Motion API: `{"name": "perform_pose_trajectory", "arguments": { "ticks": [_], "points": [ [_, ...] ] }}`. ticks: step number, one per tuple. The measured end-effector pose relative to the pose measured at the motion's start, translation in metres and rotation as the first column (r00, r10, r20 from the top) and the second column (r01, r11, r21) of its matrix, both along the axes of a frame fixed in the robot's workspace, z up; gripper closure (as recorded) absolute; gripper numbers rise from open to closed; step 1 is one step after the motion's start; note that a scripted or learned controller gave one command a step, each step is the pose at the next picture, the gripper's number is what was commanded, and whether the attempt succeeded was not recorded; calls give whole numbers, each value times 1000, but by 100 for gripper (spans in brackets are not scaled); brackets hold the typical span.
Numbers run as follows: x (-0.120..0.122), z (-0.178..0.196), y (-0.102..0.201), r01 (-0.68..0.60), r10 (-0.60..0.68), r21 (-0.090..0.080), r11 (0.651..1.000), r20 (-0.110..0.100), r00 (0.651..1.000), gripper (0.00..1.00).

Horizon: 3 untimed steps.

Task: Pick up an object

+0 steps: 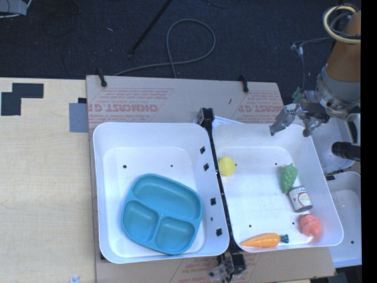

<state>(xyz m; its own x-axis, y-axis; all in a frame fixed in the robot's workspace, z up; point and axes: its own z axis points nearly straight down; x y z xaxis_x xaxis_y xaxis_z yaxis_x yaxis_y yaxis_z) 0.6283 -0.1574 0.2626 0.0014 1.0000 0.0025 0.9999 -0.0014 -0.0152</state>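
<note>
Tool [293,121] of the grey-and-orange arm [343,63] hangs over the far right corner of the right bin [259,139], its two fingers spread apart and gripping nothing. Beneath and nearer, the objects lie along the bin's edges: a yellow ball [227,165] just beside the left wall, a green toy [288,177] and a small can [301,198] close to the right wall, a pink toy [310,225] in the near right corner, and an orange carrot [263,240] against the near rim. Open white floor spans the middle of that bin between the ball and the green toy. A black divider [213,181] separates it from the left bin [147,137], where a blue compartment plate [161,213] sits toward the near side, with bare floor on its far side. Both bins rest on the wooden bench [41,181].
</note>
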Motion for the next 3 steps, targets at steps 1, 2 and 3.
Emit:
{"name": "perform_pose_trajectory", "arguments": {
  "ticks": [1, 2, 3],
  "points": [
    [2, 8, 0, -2, 2, -2, 1000, 12, 1000, 0],
    [-4, -38, 6, -1, 1, -1, 1000, 9, 1000, 0],
    [0, -82, 8, -2, 2, -2, 1000, 10, 1000, 0]
  ]
}}
